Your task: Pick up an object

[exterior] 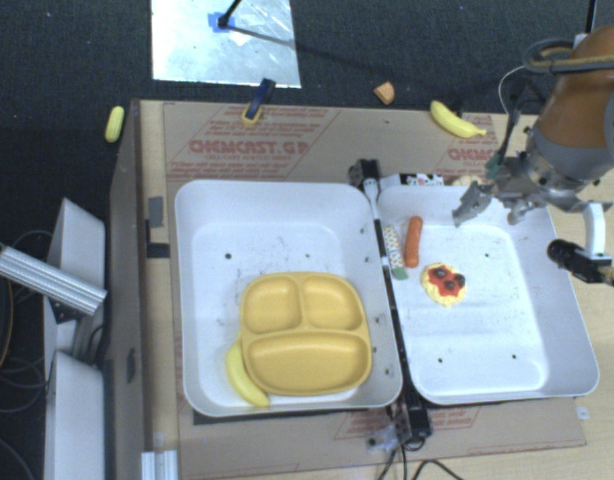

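Note:
In the right bin (527, 368) lie an orange sausage-shaped toy (414, 241) and a small yellow pizza piece with red topping (444, 282). A pale speckled stick (392, 247) rests along the divider between the bins. My gripper (492, 209) hangs over the back edge of the right bin, right of the sausage toy and apart from it. Its fingers are open, with nothing between them. The left bin (202, 268) holds a yellow divided plate (305, 332) with a banana (243, 377) against its front left corner.
Outside the bins, a banana (455, 119) lies on the cardboard behind the right bin. An orange lump (385, 92), a yellow piece (114, 123) and a blue-and-yellow tool (257, 100) are on the far side. A shiny sheet (225, 26) lies on the floor.

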`<state>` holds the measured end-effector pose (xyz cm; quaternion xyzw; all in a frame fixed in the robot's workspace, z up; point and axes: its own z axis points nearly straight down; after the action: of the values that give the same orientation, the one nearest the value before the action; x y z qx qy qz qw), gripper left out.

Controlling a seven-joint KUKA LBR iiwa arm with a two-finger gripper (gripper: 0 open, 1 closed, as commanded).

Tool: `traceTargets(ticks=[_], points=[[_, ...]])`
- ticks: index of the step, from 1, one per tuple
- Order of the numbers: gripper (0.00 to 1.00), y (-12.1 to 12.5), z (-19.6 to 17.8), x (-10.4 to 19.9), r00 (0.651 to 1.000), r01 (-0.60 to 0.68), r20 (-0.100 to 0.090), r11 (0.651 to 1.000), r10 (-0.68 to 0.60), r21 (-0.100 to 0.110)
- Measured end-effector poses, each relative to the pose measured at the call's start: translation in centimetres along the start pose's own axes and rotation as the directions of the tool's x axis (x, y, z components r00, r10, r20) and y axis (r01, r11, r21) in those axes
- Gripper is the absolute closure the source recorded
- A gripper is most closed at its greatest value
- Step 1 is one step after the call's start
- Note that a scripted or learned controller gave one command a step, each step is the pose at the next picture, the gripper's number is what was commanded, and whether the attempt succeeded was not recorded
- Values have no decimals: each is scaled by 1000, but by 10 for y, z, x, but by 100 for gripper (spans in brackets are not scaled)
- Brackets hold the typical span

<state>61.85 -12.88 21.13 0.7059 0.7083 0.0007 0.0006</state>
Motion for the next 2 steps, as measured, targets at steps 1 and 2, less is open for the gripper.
traceTargets(ticks=[1,2], points=[[0,-52,125,10,1000,-2,0,1000,2,3],[0,-65,127,8,1000,-2,0,1000,2,1]])
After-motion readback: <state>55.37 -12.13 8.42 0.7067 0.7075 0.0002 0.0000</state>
